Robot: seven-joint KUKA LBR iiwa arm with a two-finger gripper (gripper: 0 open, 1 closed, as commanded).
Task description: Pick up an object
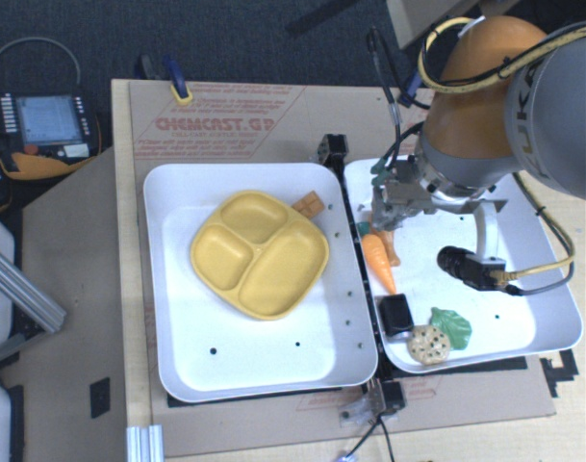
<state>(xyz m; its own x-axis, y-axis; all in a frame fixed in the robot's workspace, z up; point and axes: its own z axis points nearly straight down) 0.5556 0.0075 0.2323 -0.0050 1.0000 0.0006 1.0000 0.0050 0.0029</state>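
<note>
My gripper hangs low over the left side of the right bin, just above the top end of an orange carrot. The carrot lies along that bin's left wall. A black block sits below the carrot. A round tan cookie and a green leafy piece lie near the front edge. The arm's grey and orange body hides the bin's back part.
The left bin holds a yellow three-part plate with a small brown block at its upper right edge. A black cable fitting on the arm hangs over the right bin's middle.
</note>
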